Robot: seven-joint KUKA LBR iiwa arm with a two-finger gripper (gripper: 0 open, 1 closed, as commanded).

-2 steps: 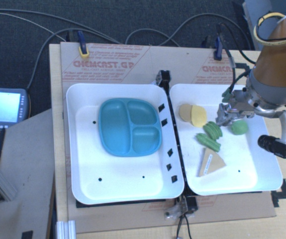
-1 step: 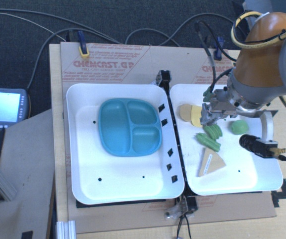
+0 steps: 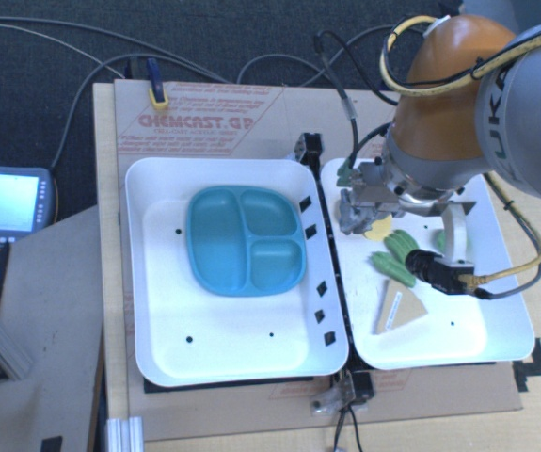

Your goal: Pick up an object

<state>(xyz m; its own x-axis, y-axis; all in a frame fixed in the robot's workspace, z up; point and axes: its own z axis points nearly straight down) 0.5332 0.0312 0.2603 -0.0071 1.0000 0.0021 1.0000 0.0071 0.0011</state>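
Green object (image 3: 397, 255): likeliest target; lies in the right bin (image 3: 458, 351), in the upper middle of its floor, right of frame centre.
Look: bright green, smooth, rounded, toy-vegetable sort. Two elongated lobes side by side; cannot tell whether one piece or two touching.
Long axis: seems to run upper left to lower right in the frame; part is hidden by robot hardware, so this is a rough read.
Pincer (image 3: 357, 213): low over the right bin's upper left, close to the wall between the bins. Spread or pressed together: cannot tell, the wrist hides it. Nothing seen held.
Key relation: green object lies just to the lower right of the pincer, near but apart.
Neighbours: small yellow piece (image 3: 379, 229) between pincer and green object, about touching the green one; tan wedge (image 3: 400, 309) lower in the frame, a little apart.
Left bin (image 3: 157, 347): holds a blue divided plate (image 3: 246, 240), well apart from the pincer.
Worktop (image 3: 214, 111): brown board under both bins.
Judgement: next move calls for a short shift to the lower right, jaws turned across the long axis; the yellow piece could get caught instead.
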